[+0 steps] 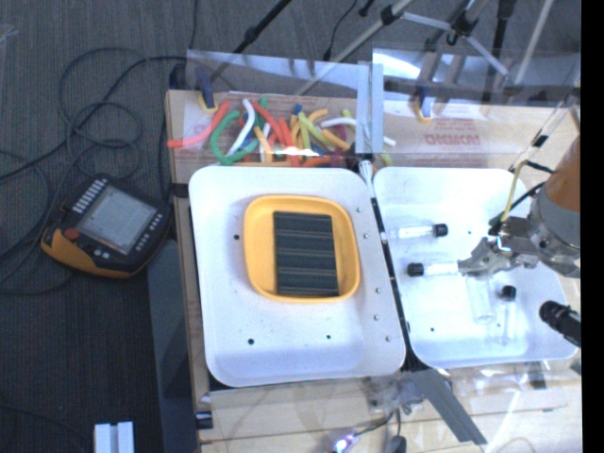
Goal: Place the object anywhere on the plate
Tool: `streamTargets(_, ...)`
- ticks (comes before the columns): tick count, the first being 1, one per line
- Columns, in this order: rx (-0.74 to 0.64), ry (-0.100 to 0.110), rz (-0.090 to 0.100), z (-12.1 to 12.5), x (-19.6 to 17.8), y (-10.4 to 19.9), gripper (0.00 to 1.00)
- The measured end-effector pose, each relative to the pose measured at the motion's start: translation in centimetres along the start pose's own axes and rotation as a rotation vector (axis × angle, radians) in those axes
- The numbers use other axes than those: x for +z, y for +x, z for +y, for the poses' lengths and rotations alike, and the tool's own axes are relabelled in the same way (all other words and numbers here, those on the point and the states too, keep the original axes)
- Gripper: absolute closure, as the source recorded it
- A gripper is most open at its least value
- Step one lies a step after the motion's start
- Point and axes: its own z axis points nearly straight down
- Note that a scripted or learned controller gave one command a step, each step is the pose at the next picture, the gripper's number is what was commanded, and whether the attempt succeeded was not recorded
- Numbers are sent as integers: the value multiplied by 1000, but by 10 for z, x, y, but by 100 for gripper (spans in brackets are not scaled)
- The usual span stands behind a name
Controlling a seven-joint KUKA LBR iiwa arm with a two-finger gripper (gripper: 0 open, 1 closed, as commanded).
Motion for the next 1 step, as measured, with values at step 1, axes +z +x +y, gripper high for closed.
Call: streamTargets(1, 0, 0, 0, 0, 0, 0, 0)
